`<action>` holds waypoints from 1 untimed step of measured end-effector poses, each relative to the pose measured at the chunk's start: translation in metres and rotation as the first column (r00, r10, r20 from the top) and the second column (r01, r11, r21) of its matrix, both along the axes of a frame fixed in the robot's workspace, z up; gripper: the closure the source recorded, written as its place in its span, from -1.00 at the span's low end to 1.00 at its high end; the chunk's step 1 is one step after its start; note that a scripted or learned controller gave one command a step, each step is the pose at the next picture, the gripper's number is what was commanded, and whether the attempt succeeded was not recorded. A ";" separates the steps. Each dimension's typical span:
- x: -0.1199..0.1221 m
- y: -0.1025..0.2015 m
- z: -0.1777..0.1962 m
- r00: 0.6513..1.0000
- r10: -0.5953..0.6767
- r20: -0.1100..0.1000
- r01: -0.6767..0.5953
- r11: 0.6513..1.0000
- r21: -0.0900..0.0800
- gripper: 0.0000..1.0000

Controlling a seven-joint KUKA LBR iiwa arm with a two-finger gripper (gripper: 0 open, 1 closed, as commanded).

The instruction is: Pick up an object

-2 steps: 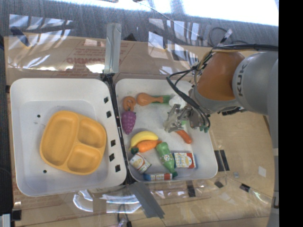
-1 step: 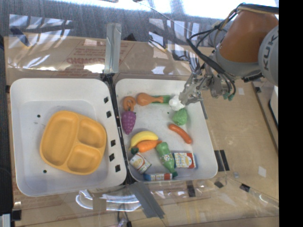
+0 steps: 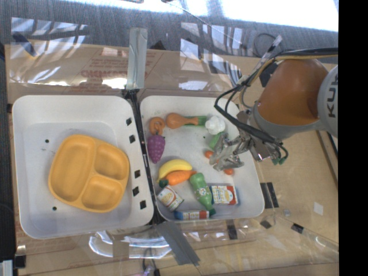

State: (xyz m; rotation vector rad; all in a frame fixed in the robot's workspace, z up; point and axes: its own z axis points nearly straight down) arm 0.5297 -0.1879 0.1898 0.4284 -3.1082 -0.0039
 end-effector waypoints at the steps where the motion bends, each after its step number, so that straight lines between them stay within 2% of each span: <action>1: 0.000 0.000 0.000 1.000 0.000 0.001 0.000 1.000 0.000 -1.00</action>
